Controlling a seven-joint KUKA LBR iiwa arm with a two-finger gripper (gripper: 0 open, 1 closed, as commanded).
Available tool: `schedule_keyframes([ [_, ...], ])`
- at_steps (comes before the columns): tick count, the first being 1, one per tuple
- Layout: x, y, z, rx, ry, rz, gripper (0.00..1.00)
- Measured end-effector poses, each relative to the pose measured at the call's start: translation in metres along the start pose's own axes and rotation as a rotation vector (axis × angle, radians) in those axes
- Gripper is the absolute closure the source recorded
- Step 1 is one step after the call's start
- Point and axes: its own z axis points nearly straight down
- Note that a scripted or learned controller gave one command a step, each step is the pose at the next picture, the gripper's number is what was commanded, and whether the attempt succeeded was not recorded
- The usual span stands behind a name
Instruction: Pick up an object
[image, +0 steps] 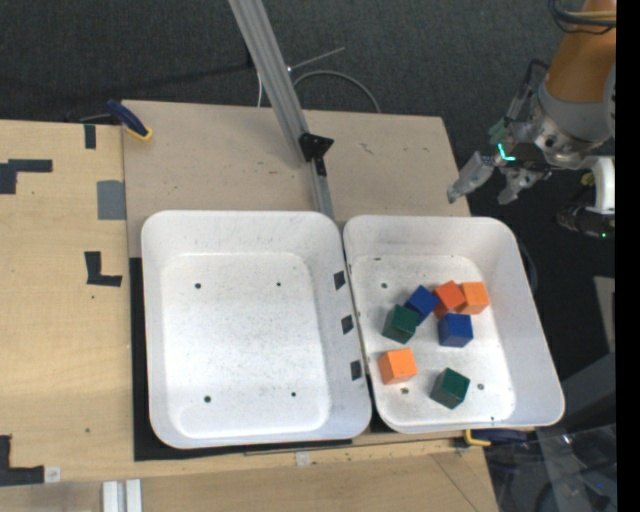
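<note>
Several small cubes lie in the right bin (500, 240): two blue cubes (422, 300) (455, 329), two green cubes (402, 323) (450, 387) and orange cubes (397, 365) (474, 296) (450, 296). My gripper (494, 184) hangs above and beyond the bin's far right corner, outside the bin, well apart from the cubes. Its two fingers stand spread, with nothing between them.
The left bin (160, 240) sits beside the right one. A slanted metal pole (285, 90) rises behind the bins, ending in a black clamp (316, 147). A blue and yellow clamp (128, 118) lies at the bench's far left.
</note>
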Motion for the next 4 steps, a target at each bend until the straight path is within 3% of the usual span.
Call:
schedule_keyframes([
  [1, 0.000, 0.001, -0.003, -0.004, -0.002, -0.001, 0.00],
  [4, -0.002, -0.001, 0.147, 0.000, -0.001, -0.001, 0.00],
])
